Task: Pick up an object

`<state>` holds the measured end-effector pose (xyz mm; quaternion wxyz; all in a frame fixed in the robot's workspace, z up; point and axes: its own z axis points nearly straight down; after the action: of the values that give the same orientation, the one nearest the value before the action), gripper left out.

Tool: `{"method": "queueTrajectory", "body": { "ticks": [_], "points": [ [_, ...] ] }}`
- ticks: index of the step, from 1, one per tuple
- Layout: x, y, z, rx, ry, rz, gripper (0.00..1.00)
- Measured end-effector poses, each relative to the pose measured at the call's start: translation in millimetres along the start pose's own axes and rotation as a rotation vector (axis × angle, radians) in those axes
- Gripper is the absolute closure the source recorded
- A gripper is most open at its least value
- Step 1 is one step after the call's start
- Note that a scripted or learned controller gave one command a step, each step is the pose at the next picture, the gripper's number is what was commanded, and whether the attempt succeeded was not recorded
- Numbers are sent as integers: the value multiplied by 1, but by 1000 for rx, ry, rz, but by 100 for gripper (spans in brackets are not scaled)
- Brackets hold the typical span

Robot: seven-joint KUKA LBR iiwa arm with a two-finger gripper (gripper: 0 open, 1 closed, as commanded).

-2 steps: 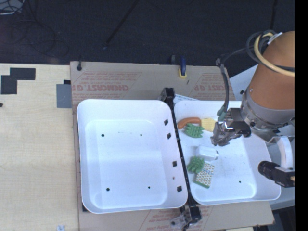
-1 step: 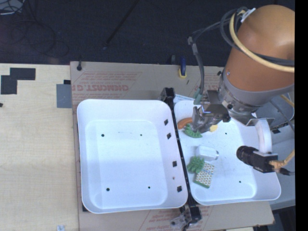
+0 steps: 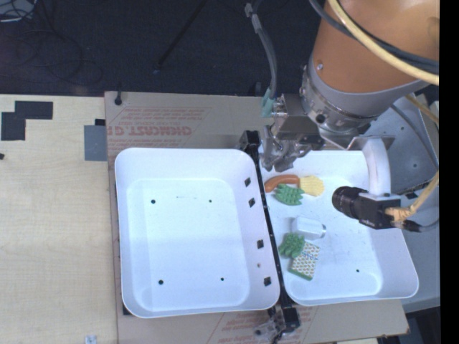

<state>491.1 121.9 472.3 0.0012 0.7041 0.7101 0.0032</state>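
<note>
Grey arm with an orange band (image 3: 373, 41) reaches in from the right. I read the gripper (image 3: 278, 158) over the far left corner of the right white bin (image 3: 387, 278), close to the wall it shares with the left white bin (image 3: 136, 192). From this angle I cannot tell whether the gripper is released or clenched.

Candidate objects all lie in the right bin:
- Far cluster, just near of the gripper: a curved orange plastic piece (image 3: 278, 183). A green leafy plastic piece (image 3: 289, 196) touches its near side, and a yellow ridged plastic piece (image 3: 313, 185) sits to the right of both.
- Mid bin: a small white block (image 3: 310, 228), apart from the far cluster.
- Near cluster: a second green leafy piece (image 3: 292, 245) touching a green-and-yellow checkered tile (image 3: 305, 264).

Both bins rest on brown cardboard (image 3: 179, 124) on the pale wooden desk (image 3: 50, 228).
</note>
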Motion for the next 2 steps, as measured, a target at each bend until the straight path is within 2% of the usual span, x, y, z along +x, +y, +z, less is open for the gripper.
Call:
{"method": "queueTrajectory", "body": {
  "ticks": [1,2],
  "points": [
    [41,31,-69,2,-1,4,100],
    [84,43,-64,10,-4,4,100]
  ]
}}
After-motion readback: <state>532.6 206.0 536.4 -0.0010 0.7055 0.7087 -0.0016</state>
